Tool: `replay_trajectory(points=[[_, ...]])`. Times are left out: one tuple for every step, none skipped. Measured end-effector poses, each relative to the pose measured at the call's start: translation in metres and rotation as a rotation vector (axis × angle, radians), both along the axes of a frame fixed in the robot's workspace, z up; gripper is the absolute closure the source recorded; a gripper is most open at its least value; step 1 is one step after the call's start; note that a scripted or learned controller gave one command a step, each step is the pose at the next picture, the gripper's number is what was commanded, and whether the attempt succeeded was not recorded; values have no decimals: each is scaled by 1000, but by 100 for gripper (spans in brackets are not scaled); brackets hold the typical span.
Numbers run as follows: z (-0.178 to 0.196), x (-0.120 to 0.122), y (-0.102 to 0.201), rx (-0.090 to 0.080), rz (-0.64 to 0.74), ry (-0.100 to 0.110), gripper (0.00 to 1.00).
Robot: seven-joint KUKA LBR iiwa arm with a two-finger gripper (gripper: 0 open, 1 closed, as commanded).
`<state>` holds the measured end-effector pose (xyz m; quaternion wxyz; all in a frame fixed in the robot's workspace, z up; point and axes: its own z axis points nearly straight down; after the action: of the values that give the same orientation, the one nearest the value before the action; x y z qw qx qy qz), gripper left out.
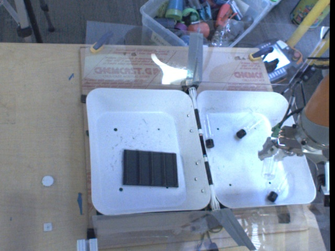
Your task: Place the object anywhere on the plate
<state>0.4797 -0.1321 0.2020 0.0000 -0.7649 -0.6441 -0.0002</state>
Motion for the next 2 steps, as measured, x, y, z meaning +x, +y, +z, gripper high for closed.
replay_trajectory(points=[[3,0,86,0,-336,2,100],[7,15,177,0,-219,2,100]])
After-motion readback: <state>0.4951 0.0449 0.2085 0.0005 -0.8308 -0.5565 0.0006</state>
